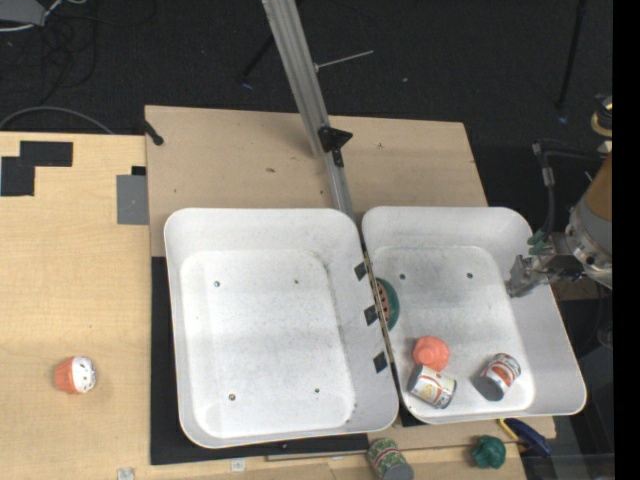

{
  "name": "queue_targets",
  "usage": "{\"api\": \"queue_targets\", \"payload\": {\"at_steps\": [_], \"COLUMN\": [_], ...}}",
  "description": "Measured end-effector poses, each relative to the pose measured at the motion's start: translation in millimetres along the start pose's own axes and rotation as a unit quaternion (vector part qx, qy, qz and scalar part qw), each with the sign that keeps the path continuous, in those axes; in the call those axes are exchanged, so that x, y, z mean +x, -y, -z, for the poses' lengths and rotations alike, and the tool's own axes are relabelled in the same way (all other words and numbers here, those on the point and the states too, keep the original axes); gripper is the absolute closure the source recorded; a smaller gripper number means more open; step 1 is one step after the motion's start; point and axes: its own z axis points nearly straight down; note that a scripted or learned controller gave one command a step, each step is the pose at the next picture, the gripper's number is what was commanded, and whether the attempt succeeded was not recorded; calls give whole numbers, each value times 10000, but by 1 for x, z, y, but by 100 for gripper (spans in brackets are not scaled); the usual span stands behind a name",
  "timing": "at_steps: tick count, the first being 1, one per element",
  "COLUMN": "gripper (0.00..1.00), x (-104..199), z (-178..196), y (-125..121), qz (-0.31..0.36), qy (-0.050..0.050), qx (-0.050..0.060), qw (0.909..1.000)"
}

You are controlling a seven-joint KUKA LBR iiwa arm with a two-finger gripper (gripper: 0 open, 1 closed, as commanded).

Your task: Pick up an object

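Hand (522,276) at the 3 o'clock rim of the right bin (470,230), hovering just over the white edge; finger spread too small and dim to tell, nothing visibly held. Orange-banded arm (598,208) reaching in from 3 o'clock. Orange-red lump (431,351) low in the right bin toward 6 o'clock, touching a tipped white can (432,386) just below it. Second can (497,376), red and white with a dark end, lying at 3 o'clock of the first, near but apart. Dark green disc (387,304) tucked against the bin's 9 o'clock wall. Left bin (260,268) alongside. Out on the surface (60,268): orange-and-white ball (75,375) at far 9 o'clock, green can (386,458) and teal lump (489,452) below the right bin at 6 o'clock.
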Motion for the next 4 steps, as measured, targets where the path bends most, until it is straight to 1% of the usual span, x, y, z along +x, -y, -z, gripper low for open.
{"api": "queue_targets", "payload": {"at_steps": [1,2,3,4], "gripper": [100,100,100,100], "x": [57,116,162,216], "z": [8,13,12,21], "y": [8,2,12,16], "qz": [18,22,11,17], "qy": [-22,-21,-16,-15], "qx": [23,22,35,22], "qw": [10000,10000,10000,10000]}}
